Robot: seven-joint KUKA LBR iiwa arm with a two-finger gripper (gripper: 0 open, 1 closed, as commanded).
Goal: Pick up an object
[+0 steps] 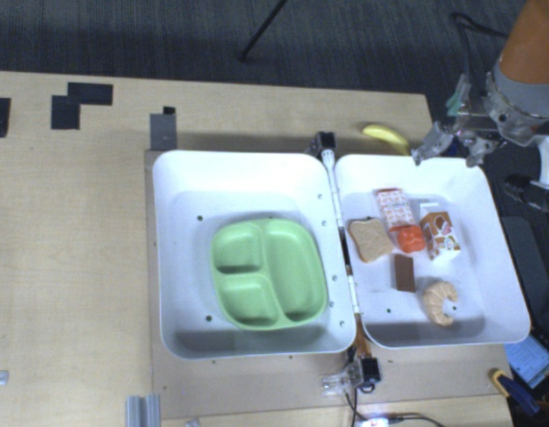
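1. Gripper point(448, 148) of mine hangs over the far right corner of the right bin point(496, 229), with its two fingers spread apart and nothing between them.
2. Below and left of it, the right bin holds a cluster of food items, all well clear of my fingers.
3. A slice of bread point(370, 239) lies flat at the cluster's left, its long axis running roughly from the far side to the near side.
4. A patterned packet point(393, 206) sits just beyond it; a red piece point(407, 237) and a small carton point(440, 234) lie to the right.
5. A brown bar point(404, 273) points near to far, and a croissant point(440, 302) curves at the near right.
6. A banana point(386, 136) lies on the bench beyond the bin, its long axis left to right.
7. The left bin point(181, 238) holds a green divided tray point(268, 272).
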